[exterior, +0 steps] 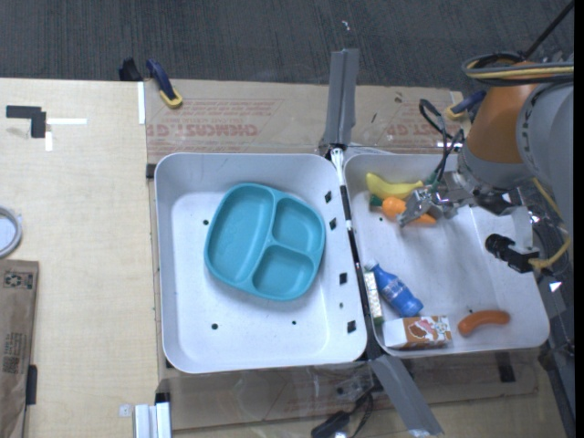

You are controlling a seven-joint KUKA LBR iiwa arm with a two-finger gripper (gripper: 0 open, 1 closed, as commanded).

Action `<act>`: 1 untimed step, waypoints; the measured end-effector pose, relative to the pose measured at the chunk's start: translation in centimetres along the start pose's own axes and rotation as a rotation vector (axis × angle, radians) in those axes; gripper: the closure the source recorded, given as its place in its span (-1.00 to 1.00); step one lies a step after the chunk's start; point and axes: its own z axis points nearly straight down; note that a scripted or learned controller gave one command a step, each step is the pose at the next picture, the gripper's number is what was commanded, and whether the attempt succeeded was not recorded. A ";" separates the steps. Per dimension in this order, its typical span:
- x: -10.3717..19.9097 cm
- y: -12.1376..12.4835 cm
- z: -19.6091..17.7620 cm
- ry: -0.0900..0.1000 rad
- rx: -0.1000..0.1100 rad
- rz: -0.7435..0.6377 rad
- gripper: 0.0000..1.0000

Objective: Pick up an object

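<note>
In the right bin [474,245], far left, a round orange fruit [393,206] lies partly hidden by the gripper [418,210]; whether it is gripped, I cannot tell. A curved yellow banana [392,186] touches it.

Right bin [511,336] holds the loose items. Banana [394,186]: yellow, curved, lying flat near the bin's back-left corner. Small orange fruit [392,207]: round, just in front of the banana, touching or nearly so; the metal tool tip sits right beside it. Blue bottle [394,291]: small, white cap, on its side along the left wall, tilted w/ cap toward the back. Carton [421,332]: small box, white w/ brown/red print, flat at the front-left corner, just in front of the bottle. Carrot [483,321]: orange, elongated, lying flat near the front wall, right of the carton, apart from it.

Left bin [173,272]: teal plate [265,241], three compartments, upright, roughly centred.
</note>
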 end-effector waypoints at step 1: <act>0.0 -0.1 -0.8 -0.001 0.005 -0.005 1.00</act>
